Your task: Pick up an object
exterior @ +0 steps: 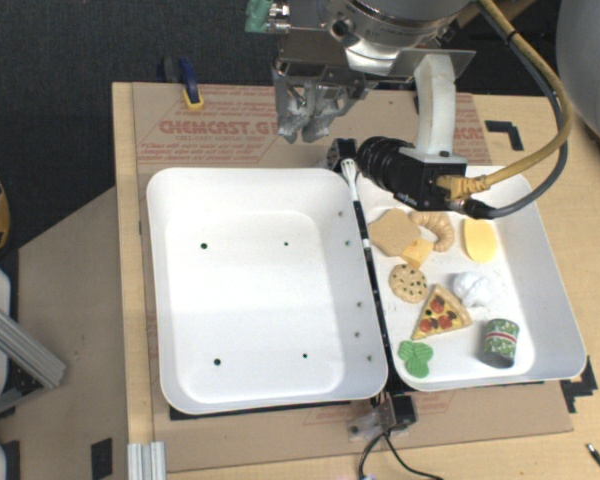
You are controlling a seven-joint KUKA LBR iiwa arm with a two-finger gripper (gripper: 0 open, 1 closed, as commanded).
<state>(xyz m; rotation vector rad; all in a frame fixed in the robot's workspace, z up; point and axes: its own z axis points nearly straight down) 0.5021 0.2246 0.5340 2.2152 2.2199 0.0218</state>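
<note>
My gripper point(308, 118) hangs high over the back edge of the bench, behind the gap between the two bins, with nothing visible in it. The right bin point(540, 268) holds several small items. Among them are a tan bread slice point(392, 232), a curled pretzel-like piece point(442, 230), a yellow wedge point(480, 240), a chocolate-chip cookie point(408, 284) and a pizza slice point(441, 313). A white crumpled item point(472, 288), a green can point(499, 341) and a green leafy piece point(415, 357) lie there too. All of them sit well in front of and to the right of the gripper.
The left bin point(250, 298) lies in front of and below the gripper. A thin dark stick point(354, 196) lies along the rim between the bins. A blue and yellow clamp point(189, 81) grips the board's back left edge. Brown board surrounds both bins.
</note>
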